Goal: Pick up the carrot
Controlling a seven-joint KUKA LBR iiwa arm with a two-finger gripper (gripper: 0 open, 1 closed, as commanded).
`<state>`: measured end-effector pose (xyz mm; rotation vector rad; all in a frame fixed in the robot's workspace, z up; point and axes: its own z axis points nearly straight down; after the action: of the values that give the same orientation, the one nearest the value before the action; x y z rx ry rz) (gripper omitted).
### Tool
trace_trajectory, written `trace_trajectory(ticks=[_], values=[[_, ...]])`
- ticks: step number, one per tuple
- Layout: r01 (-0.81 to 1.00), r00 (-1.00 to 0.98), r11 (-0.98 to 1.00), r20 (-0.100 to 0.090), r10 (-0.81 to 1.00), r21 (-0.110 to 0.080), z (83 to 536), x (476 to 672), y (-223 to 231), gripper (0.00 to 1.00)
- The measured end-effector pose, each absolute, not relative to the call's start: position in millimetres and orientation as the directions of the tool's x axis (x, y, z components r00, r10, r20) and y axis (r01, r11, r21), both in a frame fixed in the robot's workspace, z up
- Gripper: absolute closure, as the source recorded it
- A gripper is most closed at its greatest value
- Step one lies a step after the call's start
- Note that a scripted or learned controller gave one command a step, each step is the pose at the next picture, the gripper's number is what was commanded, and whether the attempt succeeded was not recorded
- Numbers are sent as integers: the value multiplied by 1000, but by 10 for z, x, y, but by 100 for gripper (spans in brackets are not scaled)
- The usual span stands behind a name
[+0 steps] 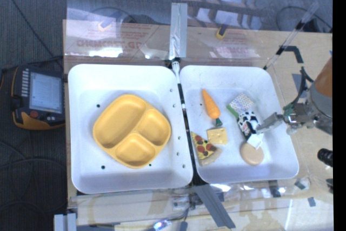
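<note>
The orange carrot [211,104] with a green stub lies in the right bin [281,167], in its left-middle part, pointing up and slightly left. My gripper [270,122] hangs over the right side of that bin, close to a black-and-white spotted toy [247,123]. It stands well to the right of the carrot and nothing of the carrot is in it. The grey arm with its orange band [324,79] comes in from the right edge.
In the right bin also lie a cheese wedge [218,136], a pizza slice [205,148], a patterned packet [241,102] and a round tan cookie [252,155]. The left bin [78,170] holds a yellow divided plate [131,130]. A teach pendant [37,97] rests at far left.
</note>
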<state>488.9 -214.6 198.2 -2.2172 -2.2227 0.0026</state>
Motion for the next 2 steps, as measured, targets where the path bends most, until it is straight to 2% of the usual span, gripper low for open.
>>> trace_trajectory(ticks=[1,2], values=[[990,-140,140,0,990,-1,2051,5131,-930,0],[954,-298,298,-1,954,-2,1283,5493,-1843,0]])
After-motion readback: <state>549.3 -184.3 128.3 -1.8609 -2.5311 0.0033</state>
